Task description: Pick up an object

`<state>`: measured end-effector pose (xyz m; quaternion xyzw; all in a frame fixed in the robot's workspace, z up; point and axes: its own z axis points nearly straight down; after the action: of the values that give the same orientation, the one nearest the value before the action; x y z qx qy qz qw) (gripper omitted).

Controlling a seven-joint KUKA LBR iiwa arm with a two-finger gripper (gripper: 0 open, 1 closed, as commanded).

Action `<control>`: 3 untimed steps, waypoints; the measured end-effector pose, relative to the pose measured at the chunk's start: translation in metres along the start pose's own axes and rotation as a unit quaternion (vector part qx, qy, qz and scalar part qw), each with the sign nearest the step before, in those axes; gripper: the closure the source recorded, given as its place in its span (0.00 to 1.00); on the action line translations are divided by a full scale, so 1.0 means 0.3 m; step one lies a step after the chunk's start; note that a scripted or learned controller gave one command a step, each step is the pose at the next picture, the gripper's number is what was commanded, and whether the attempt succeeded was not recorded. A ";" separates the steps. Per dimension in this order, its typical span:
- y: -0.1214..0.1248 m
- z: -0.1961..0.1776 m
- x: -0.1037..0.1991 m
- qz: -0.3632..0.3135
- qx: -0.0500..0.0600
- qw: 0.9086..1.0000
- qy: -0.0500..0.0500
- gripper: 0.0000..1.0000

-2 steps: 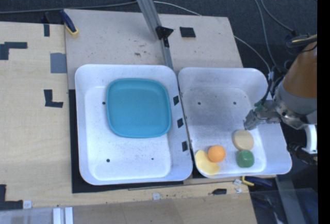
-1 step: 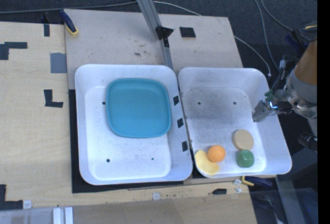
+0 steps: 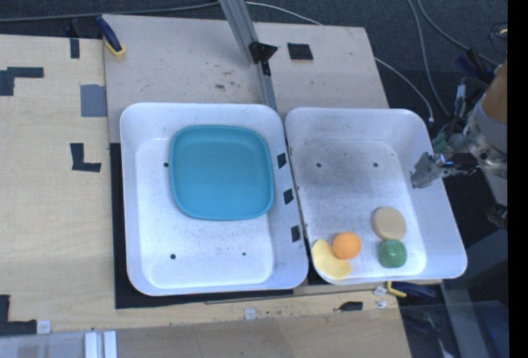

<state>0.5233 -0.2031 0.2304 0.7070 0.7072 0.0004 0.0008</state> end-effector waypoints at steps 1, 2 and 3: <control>0.065 0.022 0.187 -0.002 0.001 1.000 0.001 1.00; 0.108 0.054 0.359 -0.002 0.001 1.000 0.001 1.00; 0.123 0.019 0.545 -0.002 0.001 1.000 0.001 1.00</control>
<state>0.5602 -0.0396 0.2246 0.7053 0.7089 0.0004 -0.0005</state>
